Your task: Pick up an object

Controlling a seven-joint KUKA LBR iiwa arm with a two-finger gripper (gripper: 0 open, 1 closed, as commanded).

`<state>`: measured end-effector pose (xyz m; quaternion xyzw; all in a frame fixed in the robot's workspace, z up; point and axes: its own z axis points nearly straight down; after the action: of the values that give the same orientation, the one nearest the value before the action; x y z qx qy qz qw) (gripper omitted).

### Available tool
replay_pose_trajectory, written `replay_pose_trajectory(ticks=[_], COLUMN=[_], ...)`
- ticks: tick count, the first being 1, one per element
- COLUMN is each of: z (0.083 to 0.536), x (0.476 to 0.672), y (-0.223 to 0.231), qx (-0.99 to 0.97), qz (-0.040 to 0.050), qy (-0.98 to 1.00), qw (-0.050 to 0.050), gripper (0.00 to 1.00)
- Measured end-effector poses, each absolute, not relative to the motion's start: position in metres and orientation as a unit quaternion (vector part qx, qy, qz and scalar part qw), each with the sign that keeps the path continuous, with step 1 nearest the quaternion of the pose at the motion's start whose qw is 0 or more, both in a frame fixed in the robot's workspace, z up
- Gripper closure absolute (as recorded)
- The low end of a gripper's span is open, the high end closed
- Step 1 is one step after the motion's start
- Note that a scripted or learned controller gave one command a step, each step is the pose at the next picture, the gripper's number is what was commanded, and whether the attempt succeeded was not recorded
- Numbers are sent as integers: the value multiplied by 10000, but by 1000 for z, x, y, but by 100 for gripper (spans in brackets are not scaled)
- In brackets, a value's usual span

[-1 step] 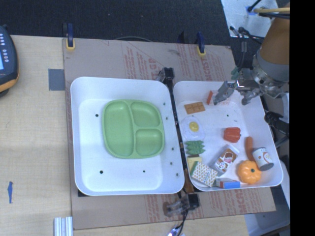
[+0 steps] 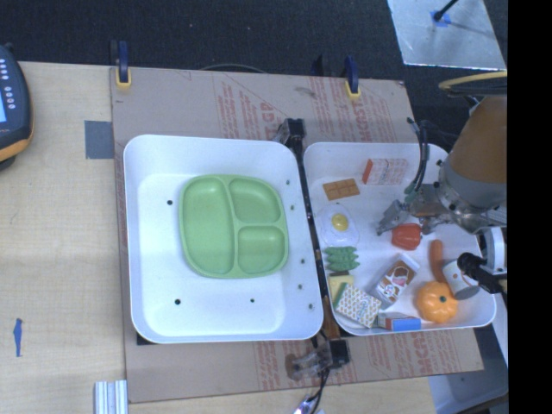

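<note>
Fingers (image 2: 402, 217) spread apart above red object (image 2: 406, 235); carton (image 2: 394, 283) print unreadable.

This looks like a robot lab, not a home. A wooden tabletop (image 2: 60, 257) has a sheet of cardboard (image 2: 259, 102) held down with clips (image 2: 123, 63). Two white bins (image 2: 142, 231) sit on it, one full of toy food (image 2: 435, 303). A grey robot arm (image 2: 474, 158) reaches in, and a control pad (image 2: 13, 102) lies near the edge.

A pale green divided plate (image 2: 234, 226), white bins (image 2: 147, 231), an orange pumpkin (image 2: 436, 303).
</note>
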<state>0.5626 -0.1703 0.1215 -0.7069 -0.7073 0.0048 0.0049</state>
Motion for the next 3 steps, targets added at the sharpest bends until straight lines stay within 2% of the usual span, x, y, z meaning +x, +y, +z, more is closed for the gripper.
replay_pose_trajectory(ticks=[1,2,3], z=[91,91,102], x=[640,542,546], y=[-177,-198,-198], qx=[-7048,-7068,-7049], qz=[-6,29,23], qy=[-7094,-7074,-7093], qw=[-22,53,18], gripper=[0,0,100])
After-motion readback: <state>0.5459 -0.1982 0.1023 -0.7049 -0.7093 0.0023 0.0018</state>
